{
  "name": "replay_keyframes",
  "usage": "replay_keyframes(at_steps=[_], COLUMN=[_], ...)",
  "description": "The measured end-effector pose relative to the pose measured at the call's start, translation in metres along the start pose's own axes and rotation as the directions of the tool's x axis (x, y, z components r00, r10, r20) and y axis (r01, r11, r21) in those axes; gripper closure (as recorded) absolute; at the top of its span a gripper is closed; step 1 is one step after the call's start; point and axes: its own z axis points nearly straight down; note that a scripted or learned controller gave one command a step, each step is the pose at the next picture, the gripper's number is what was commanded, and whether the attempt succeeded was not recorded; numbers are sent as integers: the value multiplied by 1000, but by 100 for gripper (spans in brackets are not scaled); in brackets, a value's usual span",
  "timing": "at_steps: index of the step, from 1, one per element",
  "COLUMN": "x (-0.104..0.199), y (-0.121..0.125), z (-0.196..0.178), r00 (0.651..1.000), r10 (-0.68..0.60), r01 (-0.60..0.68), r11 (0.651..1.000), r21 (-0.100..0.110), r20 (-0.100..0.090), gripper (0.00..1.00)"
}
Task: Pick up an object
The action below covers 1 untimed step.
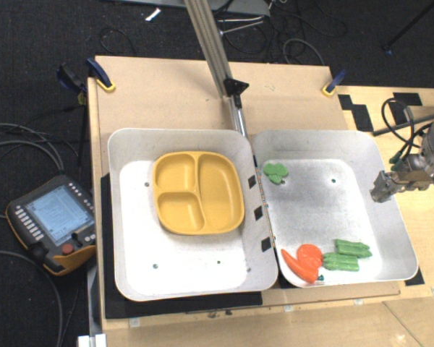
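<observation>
Lacking legible writing, perhaps: yellow tray [199, 194], gripper [382, 189] at right bin [362, 154] edge.

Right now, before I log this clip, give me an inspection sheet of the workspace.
Surface: wooden bench bearing a left bin and a right bin, side by side.
Job's things: in the right bin, a green toy near the far left; a red and orange vegetable and two green pods near the front edge.
Clutter: yellow divided tray in the left bin.
Grippers: gripper at the right bin's right rim, holding nothing visible; finger state unclear.
Cables: black cables on the floor and beside the arm.
Surroundings: teach pendant on the floor at left; clamps at the bench's far corners.
</observation>
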Motion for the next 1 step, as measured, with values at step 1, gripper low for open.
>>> replay_keyframes(at_steps=[1], x=[0], y=[2], z=[-34], r00=[1000], r10=[0], r01=[0], r11=[1000], r21=[2], r20=[0], gripper=[100])
